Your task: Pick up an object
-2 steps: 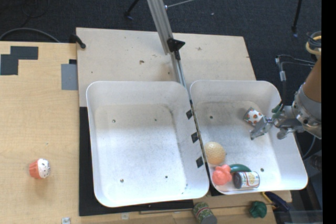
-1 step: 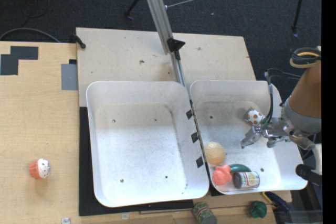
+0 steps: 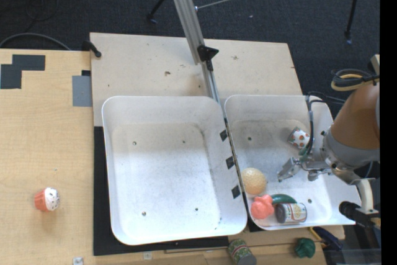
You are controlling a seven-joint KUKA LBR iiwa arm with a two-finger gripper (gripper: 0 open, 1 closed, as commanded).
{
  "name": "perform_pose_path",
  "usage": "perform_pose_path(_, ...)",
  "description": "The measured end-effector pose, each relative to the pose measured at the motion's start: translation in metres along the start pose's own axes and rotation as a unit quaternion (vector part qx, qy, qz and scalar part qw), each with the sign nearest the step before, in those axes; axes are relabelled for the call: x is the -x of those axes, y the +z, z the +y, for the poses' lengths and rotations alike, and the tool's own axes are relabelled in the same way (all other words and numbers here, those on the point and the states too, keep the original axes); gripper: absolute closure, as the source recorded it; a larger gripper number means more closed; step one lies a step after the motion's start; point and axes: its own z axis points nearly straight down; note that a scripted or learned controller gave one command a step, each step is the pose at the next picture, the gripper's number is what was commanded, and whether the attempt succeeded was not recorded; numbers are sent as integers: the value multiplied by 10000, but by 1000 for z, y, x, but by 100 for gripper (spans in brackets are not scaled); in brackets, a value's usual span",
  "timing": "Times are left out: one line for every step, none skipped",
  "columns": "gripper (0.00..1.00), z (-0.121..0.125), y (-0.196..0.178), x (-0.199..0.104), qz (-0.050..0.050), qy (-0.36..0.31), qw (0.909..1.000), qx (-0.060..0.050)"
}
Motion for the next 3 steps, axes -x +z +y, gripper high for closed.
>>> perform_pose_path(100,0,-12,2,-6,23,10000,16)
perform_pose_path(100,1,-75,1,-18,-8,10000,55)
perform_pose_path(100,5,-136,7,-22,-10,10000,58)
